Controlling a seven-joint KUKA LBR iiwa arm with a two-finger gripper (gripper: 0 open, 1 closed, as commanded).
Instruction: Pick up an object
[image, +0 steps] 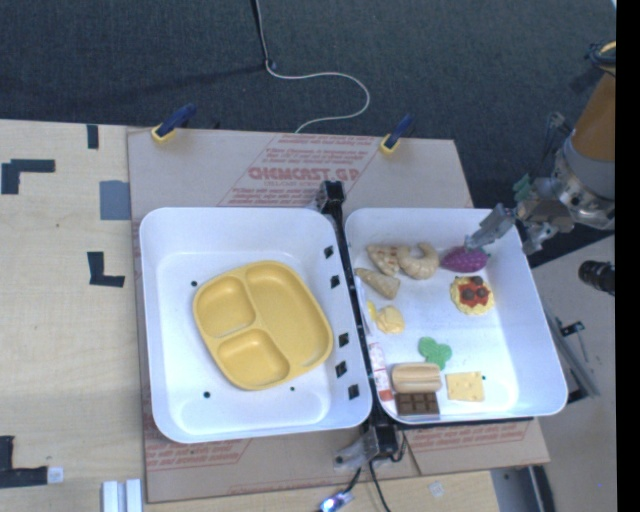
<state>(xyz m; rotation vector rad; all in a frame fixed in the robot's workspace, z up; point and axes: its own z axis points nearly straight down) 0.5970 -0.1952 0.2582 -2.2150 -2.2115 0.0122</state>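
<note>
The right bin (535, 330) holds several toy foods. A purple piece (464, 260) lies near its far right side, with a small round pizza (471, 294) just in front of it. Tan pieces (402, 260) sit at the far middle, and a pale yellow lump (388, 319) lies near the divider. At the front are a green piece (435, 351), a bun (416, 376), a brown chocolate block (417, 403) and a cheese square (464, 386). My gripper (512, 230) hovers over the bin's far right corner, just right of the purple piece. It is open with nothing between its fingers.
The left bin (170, 260) holds a yellow divided plate (262, 322). Black clips (330, 195) join the two bins along the middle. Both bins rest on a cardboard sheet (290, 170) clamped at the back. A white cable (320, 85) loops behind it.
</note>
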